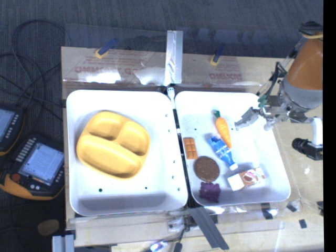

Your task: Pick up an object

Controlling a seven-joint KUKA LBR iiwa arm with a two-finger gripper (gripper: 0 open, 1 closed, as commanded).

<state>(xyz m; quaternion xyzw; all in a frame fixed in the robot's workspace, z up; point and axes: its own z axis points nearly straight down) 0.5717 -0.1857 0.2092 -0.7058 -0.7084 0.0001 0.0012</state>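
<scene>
Carrot (pixel 223 130) lies just left of the claw (pixel 251 117), light, stiff, slick — grip mid-body; claw's opening, I can't tell.

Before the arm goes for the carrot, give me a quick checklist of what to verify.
1. Carrot lies in the right bin, top uncovered: ok.
2. Gripper sits off to the carrot's right, not above it: not ok.
3. Blue bottle lies close below the carrot's tip; room for the fingers: cannot tell.
4. Nothing held in the gripper: cannot tell.
5. Yellow bread is in the left bin, out of the way: ok.
</scene>
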